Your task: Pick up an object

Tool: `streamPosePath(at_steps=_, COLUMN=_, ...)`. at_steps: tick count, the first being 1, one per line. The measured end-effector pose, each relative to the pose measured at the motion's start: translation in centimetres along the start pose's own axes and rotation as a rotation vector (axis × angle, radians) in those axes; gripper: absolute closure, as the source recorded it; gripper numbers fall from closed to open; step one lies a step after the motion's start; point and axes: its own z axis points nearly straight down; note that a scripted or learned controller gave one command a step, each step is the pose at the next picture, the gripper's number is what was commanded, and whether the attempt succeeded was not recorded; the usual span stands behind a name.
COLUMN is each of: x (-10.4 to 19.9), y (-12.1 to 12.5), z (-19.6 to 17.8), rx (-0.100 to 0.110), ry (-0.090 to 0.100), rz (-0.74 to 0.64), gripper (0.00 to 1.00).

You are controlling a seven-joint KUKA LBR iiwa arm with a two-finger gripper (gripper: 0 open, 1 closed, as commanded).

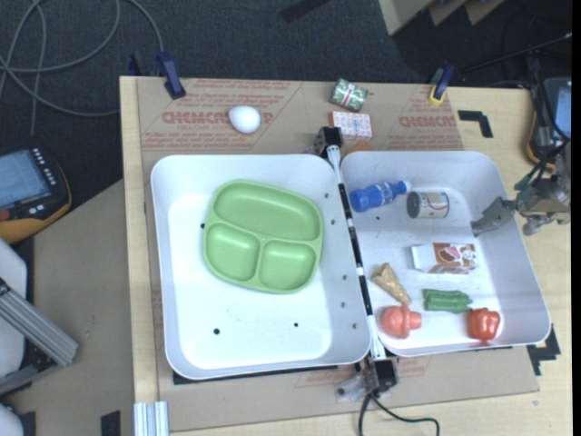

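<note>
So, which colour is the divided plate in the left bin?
Light green plate, seen in the camera view.

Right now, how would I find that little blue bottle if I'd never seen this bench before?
Look at the right-hand white bin. Near its upper left corner, right beside the seam where the two bins meet, the blue bottle lies on its side. It is the one blue item in the bin; the silver can just right of it is grey.

This is a robot lab or test workshop. A cardboard-covered bench [272,116] is held by blue clamps [169,74] and bears two white bins [182,334] of toy food. Loose cables [64,25] trail over dark carpet [227,16], and a handheld control pad [27,184] rests at the left.
</note>
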Motion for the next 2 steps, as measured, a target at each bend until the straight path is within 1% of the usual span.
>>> streamPosePath(at_steps=1, x=9.1, y=-3.1, z=7.6, rx=0.002, ry=0.002, rz=-0.001, gripper=0.0)
streamPosePath(at_steps=2, x=7.8, y=-5.6, z=12.0, rx=0.002, ry=0.001, rz=0.001, gripper=0.0)
